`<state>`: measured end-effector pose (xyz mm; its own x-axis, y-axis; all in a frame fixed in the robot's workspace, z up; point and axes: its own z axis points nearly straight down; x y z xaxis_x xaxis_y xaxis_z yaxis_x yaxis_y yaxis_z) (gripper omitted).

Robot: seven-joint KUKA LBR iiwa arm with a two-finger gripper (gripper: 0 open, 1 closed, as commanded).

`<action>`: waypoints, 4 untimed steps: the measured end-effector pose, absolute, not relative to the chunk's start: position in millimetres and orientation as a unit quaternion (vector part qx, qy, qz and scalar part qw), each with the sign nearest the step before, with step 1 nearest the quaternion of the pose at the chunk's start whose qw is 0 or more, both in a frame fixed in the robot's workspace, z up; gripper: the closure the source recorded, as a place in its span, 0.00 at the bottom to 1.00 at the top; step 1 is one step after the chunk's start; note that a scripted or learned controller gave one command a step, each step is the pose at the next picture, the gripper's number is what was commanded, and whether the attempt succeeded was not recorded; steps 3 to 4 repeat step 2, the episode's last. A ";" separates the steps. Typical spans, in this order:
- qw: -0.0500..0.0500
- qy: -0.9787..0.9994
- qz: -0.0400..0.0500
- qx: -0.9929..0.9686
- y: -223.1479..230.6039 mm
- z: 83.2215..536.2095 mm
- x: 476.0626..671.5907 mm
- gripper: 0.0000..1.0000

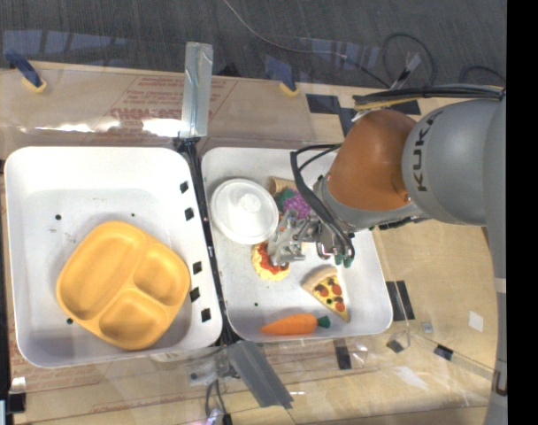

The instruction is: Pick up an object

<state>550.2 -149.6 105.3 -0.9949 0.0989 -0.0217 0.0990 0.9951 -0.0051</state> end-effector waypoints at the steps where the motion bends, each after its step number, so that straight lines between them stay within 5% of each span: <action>1: 0.006 0.999 -0.002 0.049 -148.3 100.8 547.5 0.00; 2: 0.009 0.999 -0.002 0.046 -93.5 100.4 543.2 0.00; 4: 0.009 0.999 -0.002 0.046 -93.5 100.4 543.2 0.00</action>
